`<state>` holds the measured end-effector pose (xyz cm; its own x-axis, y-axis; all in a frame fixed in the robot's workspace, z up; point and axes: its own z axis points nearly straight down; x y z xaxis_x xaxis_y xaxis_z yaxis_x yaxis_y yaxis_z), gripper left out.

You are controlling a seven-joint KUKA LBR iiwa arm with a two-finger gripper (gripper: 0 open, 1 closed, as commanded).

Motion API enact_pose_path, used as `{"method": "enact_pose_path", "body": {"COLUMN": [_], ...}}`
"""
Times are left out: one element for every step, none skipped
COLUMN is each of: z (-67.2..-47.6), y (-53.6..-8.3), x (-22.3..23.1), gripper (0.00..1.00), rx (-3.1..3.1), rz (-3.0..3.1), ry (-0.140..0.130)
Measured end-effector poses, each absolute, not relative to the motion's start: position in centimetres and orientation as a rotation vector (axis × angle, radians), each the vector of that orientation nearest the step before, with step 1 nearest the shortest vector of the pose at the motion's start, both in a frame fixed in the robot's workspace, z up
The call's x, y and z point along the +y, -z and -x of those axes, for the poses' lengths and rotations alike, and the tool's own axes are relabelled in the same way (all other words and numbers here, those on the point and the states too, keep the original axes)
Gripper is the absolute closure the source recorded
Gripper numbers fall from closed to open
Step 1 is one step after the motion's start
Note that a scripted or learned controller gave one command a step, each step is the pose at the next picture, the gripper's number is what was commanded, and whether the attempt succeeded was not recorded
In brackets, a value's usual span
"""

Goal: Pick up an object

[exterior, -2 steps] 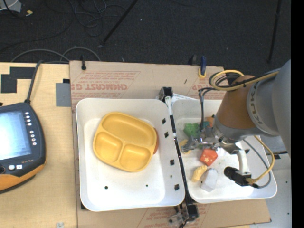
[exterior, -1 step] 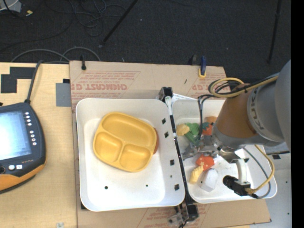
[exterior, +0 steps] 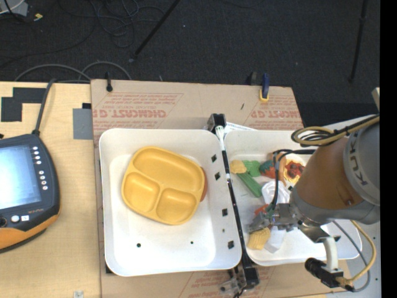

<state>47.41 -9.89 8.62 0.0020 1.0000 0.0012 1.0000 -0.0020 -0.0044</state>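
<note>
My end effector (exterior: pixel 271 219) hangs low in the right-hand white bin (exterior: pixel 347 253); whether it is clenched I cannot tell. Just below it lies a small pale yellow block (exterior: pixel 260 239), long axis slanting toward the bin divider. Beyond it rests a green flat plastic piece (exterior: pixel 250 174). Farther left, the yellow divided plate (exterior: pixel 162 185) fills the other bin.

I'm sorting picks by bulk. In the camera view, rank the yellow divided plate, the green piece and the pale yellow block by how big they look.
1. Yellow divided plate, by far the largest.
2. Green piece, partly hidden by clutter.
3. Pale yellow block, smallest, though only slightly smaller than the green piece.
</note>
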Motion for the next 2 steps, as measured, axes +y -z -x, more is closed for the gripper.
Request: {"method": "enact_pose_path", "body": {"z": [-47.6,-50.6], "y": [-9.5,-19.0], "x": [-10.0,-2.4], "gripper": [1.00,1.00], "rx": [-2.211,-2.231], "rz": [2.223,2.210], "ry": [-0.004,0.006]}}
